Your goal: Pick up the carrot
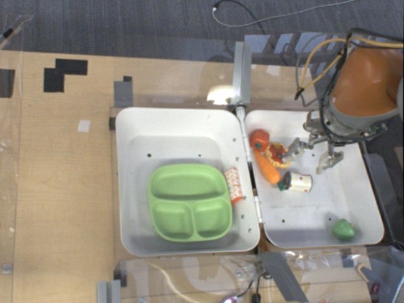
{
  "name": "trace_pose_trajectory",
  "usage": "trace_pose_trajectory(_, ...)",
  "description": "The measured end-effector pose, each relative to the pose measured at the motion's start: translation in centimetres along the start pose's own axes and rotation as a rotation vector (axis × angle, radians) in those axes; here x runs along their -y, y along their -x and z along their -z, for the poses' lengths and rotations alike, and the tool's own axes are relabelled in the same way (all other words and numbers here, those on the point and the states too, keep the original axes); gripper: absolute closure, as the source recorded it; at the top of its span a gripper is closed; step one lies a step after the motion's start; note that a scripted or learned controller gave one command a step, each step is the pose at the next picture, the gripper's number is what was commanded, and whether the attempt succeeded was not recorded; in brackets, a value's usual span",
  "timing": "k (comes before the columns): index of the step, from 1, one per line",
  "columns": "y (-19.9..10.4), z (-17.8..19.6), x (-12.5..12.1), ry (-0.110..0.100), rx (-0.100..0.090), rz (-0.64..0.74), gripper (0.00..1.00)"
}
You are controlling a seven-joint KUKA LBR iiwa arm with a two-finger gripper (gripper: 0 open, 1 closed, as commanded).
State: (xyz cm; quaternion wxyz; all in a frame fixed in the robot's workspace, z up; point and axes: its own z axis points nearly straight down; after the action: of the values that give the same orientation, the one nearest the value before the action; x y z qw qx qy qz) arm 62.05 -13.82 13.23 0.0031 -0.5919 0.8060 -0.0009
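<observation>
The carrot (266, 166) lies at a slant near the left wall of the right bin (353, 194), orange, its upper end next to a small red and yellow item (278, 151). My gripper (312, 154) hangs over the right bin, to the right of the carrot and a little further back. Its two fingers (295, 148) are spread apart with only the white bin floor showing between them, so it is open. The left finger is close to the red and yellow item, apart from the carrot.
A red tomato-like piece (259, 137) sits behind the carrot. A white cylinder with a dark cap (297, 182) lies just right of the carrot's lower end. A green lump (343, 230) rests at the front right. The left bin (132, 169) holds a green divided plate (189, 202) and a red-white packet (233, 185).
</observation>
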Motion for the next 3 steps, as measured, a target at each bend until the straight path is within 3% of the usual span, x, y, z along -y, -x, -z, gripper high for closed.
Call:
trace_pose_trajectory(1,5.7,6.5,3.6,-0.005,0.002,0.032,0.00)
trace_pose_trajectory(2,0.7,-1.6,0.8,0.000,-0.001,0.236,0.00)
trace_pose_trajectory(3,-3.3,6.3,3.5,-0.005,0.000,0.188,0.00)
